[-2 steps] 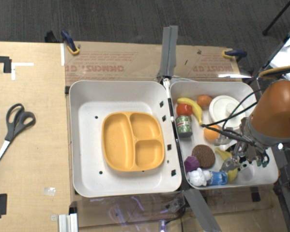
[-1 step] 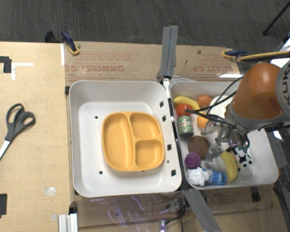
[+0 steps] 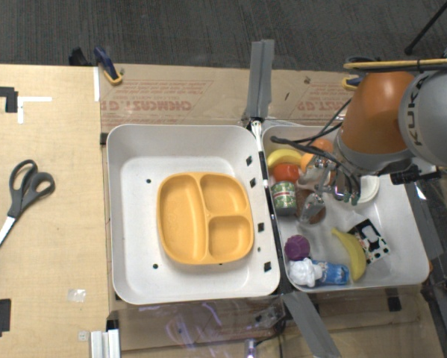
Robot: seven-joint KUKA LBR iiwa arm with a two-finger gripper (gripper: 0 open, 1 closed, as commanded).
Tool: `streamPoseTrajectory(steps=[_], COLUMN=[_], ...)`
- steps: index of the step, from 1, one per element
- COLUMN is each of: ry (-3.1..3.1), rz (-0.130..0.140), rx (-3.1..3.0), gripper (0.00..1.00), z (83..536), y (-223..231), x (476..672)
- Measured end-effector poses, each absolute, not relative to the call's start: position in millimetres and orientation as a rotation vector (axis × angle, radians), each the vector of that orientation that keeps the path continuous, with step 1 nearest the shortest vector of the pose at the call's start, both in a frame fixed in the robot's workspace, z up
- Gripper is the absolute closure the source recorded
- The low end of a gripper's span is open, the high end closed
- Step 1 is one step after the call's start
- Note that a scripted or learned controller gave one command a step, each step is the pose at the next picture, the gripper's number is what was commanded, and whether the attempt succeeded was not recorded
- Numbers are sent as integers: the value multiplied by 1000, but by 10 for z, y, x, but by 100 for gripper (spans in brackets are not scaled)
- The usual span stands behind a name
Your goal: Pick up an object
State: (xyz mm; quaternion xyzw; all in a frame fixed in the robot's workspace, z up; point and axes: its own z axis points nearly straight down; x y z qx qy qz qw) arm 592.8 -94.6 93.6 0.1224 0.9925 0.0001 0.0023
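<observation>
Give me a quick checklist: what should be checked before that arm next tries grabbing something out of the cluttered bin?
1. Gripper over the right bin: ok.
2. Something between its fingers: cannot tell, the spot is blurred.
3. Objects within reach: ok; green can, banana and purple ball lie in that bin.
4. Room around targets: not ok; the can sits tight against the red object.
5. Left bin with yellow tray away from the arm: ok.
</observation>
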Motion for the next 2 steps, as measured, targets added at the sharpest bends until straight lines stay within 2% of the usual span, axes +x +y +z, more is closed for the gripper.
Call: streamPoseTrajectory(steps=[1,2], ry=[3119,3124], rz=[0,1], rx=[361,262], gripper=[0,0], z=[921,938], y=[-1419,-1414], x=[5161,6033])
